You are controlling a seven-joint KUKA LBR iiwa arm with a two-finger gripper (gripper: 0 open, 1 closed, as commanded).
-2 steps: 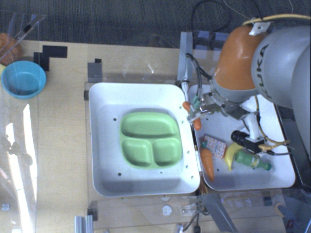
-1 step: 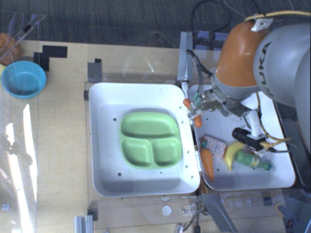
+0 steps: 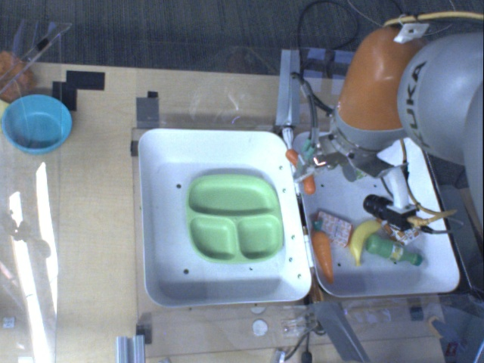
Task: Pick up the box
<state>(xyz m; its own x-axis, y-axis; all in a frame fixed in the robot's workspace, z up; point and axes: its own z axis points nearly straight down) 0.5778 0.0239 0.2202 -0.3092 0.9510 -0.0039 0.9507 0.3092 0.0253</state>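
The box (image 3: 333, 226), a small patterned packet, lies untouched in the right bin (image 3: 439, 278), lower right of the frame, between a carrot (image 3: 323, 252) and a banana (image 3: 361, 240). The pick seems not yet done. The arm (image 3: 393, 89) bends over that bin's upper part; whether the fingers are open or closed cannot be told.

This looks like a robot lab, not a home. A big grey robot arm (image 3: 446, 89) with an orange band (image 3: 374, 82) has black wires (image 3: 318, 21) looping behind it. Two white bins (image 3: 162, 225) sit side by side on a pale wood counter (image 3: 83, 225), held by metal rails (image 3: 285, 89). Black tape marks (image 3: 79, 82) are stuck on the counter. The floor is dark grey carpet (image 3: 166, 13).
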